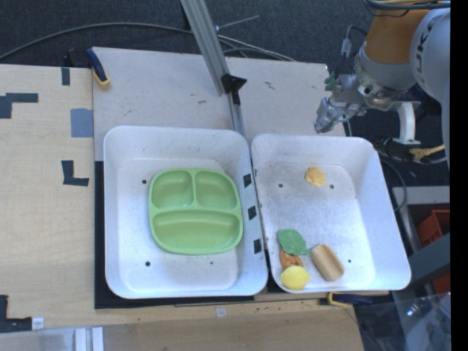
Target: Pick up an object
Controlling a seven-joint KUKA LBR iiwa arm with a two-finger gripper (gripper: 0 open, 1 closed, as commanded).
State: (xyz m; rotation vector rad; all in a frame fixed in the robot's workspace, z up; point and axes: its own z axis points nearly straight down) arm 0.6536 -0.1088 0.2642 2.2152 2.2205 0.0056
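The right bin (365, 168) holds a small orange-yellow lump (315, 176) near its back. At its front lie a green leaf-like piece (292, 240), an orange carrot-like piece (290, 259), a yellow lemon (295, 277) and a tan bread roll (327, 262), close together. My gripper (327, 116) hangs above the back rim of the right bin, up and right of the orange-yellow lump, with nothing visible between its fingers.
The left bin (124, 196) bears a green divided plate (195, 210). A slanted metal rail (212, 46) crosses the bench behind the bins. A blue-and-yellow clamp (98, 69) sits at the back left. Cables trail on the dark floor behind.
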